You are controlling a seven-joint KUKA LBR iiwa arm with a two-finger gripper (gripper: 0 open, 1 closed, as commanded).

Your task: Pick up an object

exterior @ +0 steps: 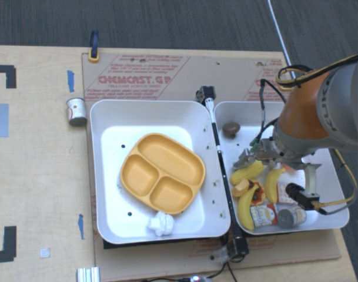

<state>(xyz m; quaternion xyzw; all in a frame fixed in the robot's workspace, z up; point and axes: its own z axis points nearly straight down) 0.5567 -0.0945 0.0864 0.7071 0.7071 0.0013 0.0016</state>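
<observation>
Where bananas [249,174] crowd the right bin [337,219], the hand [258,154] just above.

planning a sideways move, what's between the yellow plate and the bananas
In the camera view, the plate and bananas are split by the two bins' touching rims and a thin black bar along them.

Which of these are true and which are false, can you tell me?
1. The yellow plastic divided plate lies in the left white bin. True.
2. The crumpled white object sits on the plate. False: it lies on the bin floor beside the plate's near edge.
3. The yellow bananas are in the right white bin. True.
4. The small brown round object lies in the left bin. False: it is in the right bin's far corner.
</observation>
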